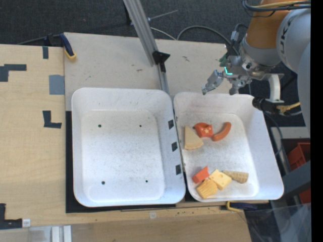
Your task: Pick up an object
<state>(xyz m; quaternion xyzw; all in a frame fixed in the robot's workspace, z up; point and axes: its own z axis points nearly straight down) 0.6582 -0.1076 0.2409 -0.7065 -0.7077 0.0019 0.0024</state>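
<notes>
My gripper (222, 84) hangs over the far rim of the right bin (262, 135), open, with nothing between its fingers. Below it in that bin lie a red tomato-like piece (204, 129), an orange sausage (221, 131) and a tan wedge (192, 138). Near the bin's front lie a small red block (200, 174), two yellow cheese-like pieces (220, 178) (207, 188) and a beige cone (237, 176). The gripper is well above and behind all of them.
The left bin (121, 145) stands beside the right one, joined by black clips. A slanted metal rail (146, 34) rises behind the bins. Cables hang by the arm at the right. A yellow-blue clamp (68, 47) sits at the back left.
</notes>
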